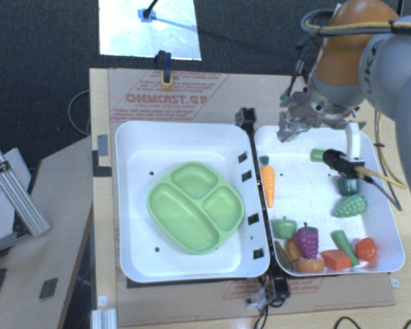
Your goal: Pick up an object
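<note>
Tool fingers indistinct above right bin

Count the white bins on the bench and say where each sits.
2. The left bin holds a green divided plate. The right bin holds toy food, including a carrot by its left wall. They sit side by side.

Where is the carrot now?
The carrot lies in the right bin, along its left wall beside the divider, above the green pepper.
</note>
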`<state>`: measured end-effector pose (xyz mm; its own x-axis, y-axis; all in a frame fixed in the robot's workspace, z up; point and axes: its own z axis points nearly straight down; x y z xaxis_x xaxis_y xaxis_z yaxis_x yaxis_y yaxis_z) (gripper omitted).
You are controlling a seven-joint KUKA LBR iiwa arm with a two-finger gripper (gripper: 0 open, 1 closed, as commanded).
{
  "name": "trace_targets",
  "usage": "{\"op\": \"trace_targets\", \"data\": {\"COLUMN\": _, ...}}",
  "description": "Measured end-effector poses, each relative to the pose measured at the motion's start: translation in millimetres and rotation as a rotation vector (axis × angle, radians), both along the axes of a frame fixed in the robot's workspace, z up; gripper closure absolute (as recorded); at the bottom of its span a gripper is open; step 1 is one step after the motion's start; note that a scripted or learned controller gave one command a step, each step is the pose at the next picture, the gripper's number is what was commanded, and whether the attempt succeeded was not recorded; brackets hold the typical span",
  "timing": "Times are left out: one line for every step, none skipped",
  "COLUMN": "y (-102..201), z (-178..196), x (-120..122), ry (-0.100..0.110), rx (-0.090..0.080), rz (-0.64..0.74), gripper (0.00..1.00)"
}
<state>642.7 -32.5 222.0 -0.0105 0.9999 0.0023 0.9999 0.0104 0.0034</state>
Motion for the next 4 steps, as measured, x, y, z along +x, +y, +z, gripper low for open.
{"op": "trace_targets", "data": {"y": 6.0, "z": -0.3, "x": -4.8, "ry": 0.002, "rx": -0.002, "rz": -0.005, "gripper": 1.0}}
{"op": "trace_targets", "data": {"y": 6.5, "z": 4.6, "x": -6.4, "ry": 0.002, "rx": -0.002, "rz": -0.005, "gripper": 1.0}}
{"op": "trace_targets", "data": {"y": -3.2, "z": -5.3, "x": -14.9, "ry": 0.003, "rx": -0.003, "rz": -0.01, "gripper": 1.0}}
{"op": "trace_targets", "data": {"y": -10.3, "z": 1.9, "x": -15.1, "ry": 0.001, "rx": -0.003, "rz": -0.01, "gripper": 1.0}}
